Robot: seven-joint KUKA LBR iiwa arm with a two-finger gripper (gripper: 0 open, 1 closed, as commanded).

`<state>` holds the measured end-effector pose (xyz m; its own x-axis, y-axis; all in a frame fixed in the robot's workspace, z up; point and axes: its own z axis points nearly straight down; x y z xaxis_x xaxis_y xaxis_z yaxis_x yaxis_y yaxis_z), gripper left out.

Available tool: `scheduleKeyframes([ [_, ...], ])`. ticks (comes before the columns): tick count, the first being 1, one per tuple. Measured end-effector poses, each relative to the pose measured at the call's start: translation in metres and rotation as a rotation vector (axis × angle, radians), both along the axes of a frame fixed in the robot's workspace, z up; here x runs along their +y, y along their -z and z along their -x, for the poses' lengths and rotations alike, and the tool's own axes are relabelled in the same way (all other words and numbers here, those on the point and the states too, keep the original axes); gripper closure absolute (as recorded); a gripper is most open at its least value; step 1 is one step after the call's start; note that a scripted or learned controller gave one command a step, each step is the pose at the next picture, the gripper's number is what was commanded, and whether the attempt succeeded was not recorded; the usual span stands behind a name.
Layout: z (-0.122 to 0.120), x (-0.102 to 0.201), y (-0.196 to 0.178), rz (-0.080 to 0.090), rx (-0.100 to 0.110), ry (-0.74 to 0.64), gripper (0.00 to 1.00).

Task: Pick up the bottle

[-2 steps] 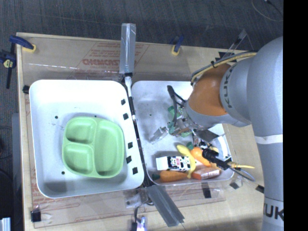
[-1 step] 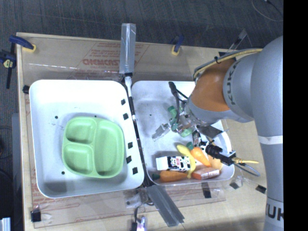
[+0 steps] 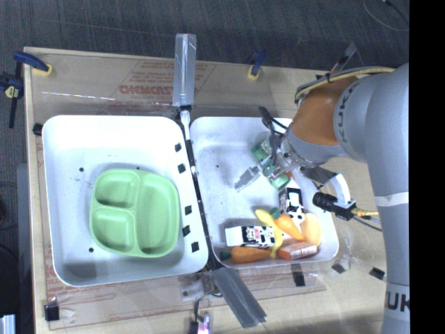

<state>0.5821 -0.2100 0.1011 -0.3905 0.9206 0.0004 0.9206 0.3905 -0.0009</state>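
two white bins (image 3: 62, 138) on bench (image 3: 90, 82) | dark floor (image 3: 104, 12) behind | gripper (image 3: 259, 169) grip unclear

the bench (image 3: 104, 75) carries two white bins side by side: the right bin (image 3: 219, 145) lies under the gripper (image 3: 259, 170), the left bin (image 3: 62, 186) well away from it.

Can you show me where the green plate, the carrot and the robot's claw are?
green plate (image 3: 135, 213): camera view, middle divider.
carrot (image 3: 249, 255): camera view, middle of its orange body.
claw (image 3: 252, 175): camera view, between its fingertips.
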Motion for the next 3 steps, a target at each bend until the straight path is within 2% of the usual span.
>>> scheduleKeyframes([
  [1, -0.001, 0.001, -0.010, 0.000, 0.000, -0.004, 1.00],
  [2, -0.063, 0.001, -0.130, 0.001, -0.001, 0.237, 1.00],
  [3, -0.029, 0.003, -0.114, 0.000, 0.005, 0.488, 1.00],
])
